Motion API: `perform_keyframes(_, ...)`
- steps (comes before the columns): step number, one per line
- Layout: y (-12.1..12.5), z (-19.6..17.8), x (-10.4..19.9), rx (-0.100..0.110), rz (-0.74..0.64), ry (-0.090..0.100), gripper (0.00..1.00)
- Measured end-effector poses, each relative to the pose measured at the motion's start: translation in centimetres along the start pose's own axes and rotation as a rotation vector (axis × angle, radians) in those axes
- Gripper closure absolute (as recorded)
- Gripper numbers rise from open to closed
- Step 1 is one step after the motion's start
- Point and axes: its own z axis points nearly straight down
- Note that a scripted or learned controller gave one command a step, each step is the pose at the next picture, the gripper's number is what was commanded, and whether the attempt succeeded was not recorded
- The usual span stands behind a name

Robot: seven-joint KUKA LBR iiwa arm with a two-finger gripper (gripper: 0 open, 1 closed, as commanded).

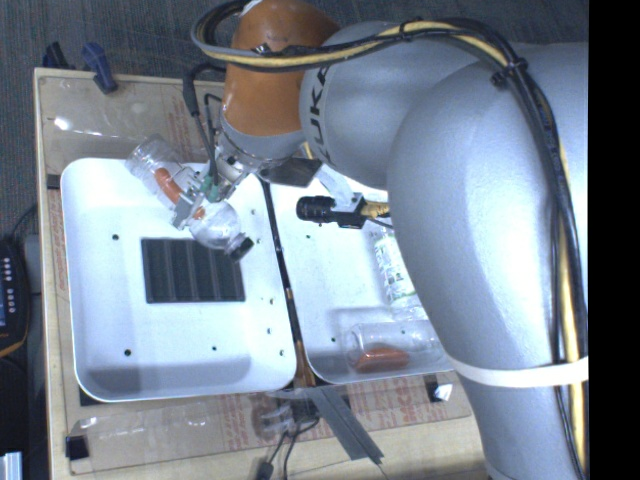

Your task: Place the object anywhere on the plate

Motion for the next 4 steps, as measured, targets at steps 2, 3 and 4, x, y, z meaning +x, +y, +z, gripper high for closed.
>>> perform_keyframes(2,2.7,-8.3,1.2,-0.003,-0.664,-0.006,1.00)
perform_keyframes(3,-2.2,0.0,1.3,-0.001,-0.940,-0.001,1.00)
perform_keyframes(4,-2.2,-0.1,1.3,-0.002,-0.940,-0.002,0.00)
